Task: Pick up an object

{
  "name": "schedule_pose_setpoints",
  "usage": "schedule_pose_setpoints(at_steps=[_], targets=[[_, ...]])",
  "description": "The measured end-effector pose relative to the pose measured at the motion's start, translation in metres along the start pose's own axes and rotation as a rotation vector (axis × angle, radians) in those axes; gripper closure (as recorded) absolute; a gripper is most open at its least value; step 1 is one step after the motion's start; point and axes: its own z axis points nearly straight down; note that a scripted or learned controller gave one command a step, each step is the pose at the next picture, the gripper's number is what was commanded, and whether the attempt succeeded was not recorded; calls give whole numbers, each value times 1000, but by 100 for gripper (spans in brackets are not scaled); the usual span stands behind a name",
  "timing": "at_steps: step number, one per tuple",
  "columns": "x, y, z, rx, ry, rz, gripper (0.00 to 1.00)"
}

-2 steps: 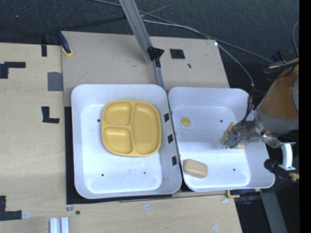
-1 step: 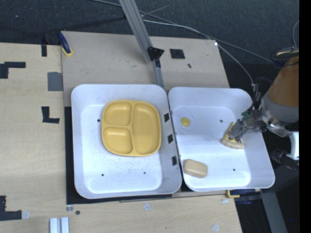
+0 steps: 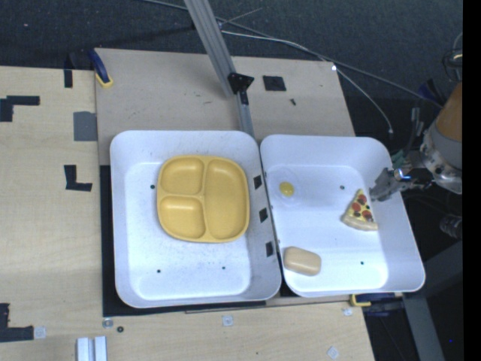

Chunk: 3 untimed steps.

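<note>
In the right bin point(image 3: 323, 153) lie three small things: a toy pizza slice point(image 3: 361, 212) near the right wall, a small yellow round piece point(image 3: 286, 189) at the left, and a tan bar-shaped block point(image 3: 302, 261) at the front left. My gripper point(image 3: 385, 185) hangs over the right rim of that bin, just above and to the right of the pizza slice. Nothing shows between its fingers.
The left bin point(image 3: 135, 277) holds a yellow divided plate point(image 3: 203, 198). A grey slanted pole point(image 3: 214, 36) rises behind the bins. Cables run across the dark floor at the back, and the arm's wrist point(image 3: 447, 145) fills the right side.
</note>
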Motion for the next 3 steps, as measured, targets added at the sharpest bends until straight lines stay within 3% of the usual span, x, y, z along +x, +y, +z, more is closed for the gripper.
schedule_pose_setpoints(at_steps=[1,3], targets=[[0,1,-13,4,1,0,100],[90,32,-8,6,2,-3,100]])
